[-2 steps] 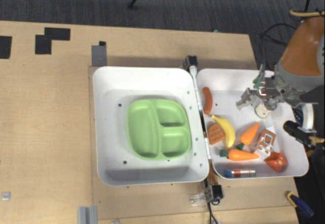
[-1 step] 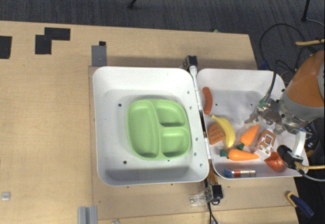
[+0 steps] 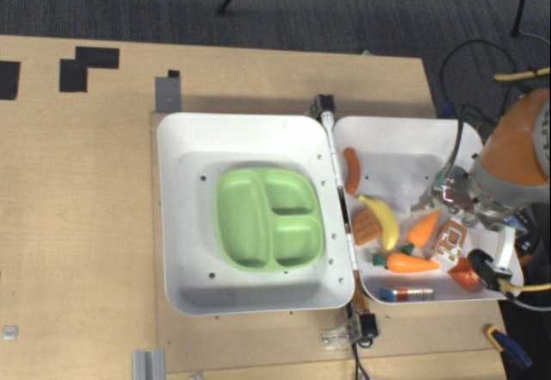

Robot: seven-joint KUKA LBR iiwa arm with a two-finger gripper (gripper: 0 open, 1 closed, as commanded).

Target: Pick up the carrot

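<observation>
Carrot (image 3: 411, 263), one of it, lies near the right bin's (image 3: 405, 135) front edge, touching a single banana (image 3: 385, 220) and a waffle piece (image 3: 367, 227). One sausage (image 3: 351, 169) lies by the bin's left wall, one marker (image 3: 406, 293) along its front edge. The gripper (image 3: 451, 202) hangs just beside the carrot; whether its fingers are apart I cannot tell.

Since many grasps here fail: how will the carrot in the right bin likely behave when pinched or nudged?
The carrot looks like smooth moulded plastic, so it is probably stiff and light. Its rounded, tapering body may slip out of a pinch or roll when nudged. It lies close to the banana and other toys, so a push would probably disturb them.
</observation>
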